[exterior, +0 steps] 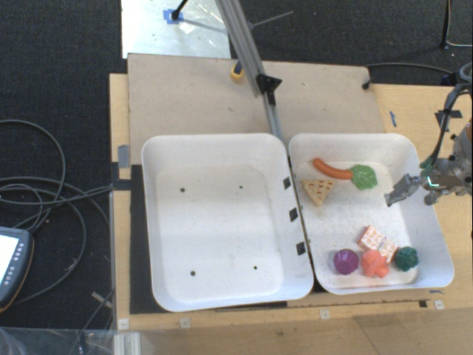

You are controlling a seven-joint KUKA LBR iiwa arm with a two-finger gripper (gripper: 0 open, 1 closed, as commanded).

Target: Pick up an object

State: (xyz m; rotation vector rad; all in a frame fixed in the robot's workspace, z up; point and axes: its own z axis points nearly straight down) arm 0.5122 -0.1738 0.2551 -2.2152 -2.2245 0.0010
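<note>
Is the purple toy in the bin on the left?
No, the purple toy lies in the right bin, next to an orange toy.

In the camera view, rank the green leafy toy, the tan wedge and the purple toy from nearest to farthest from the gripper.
Measured from the gripper over the right bin's right side:
1. Green leafy toy, just to its left, on the carrot's end.
2. Purple toy, along the bin's near edge.
3. Tan wedge, by the divider; close to the purple toy's distance.

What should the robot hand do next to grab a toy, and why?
Probably slide left and lower toward the carrot. The hand sits at the right bin's right side with nothing in it, and the carrot with its green top lies just to its left, nearer than the clustered toys below.
</note>
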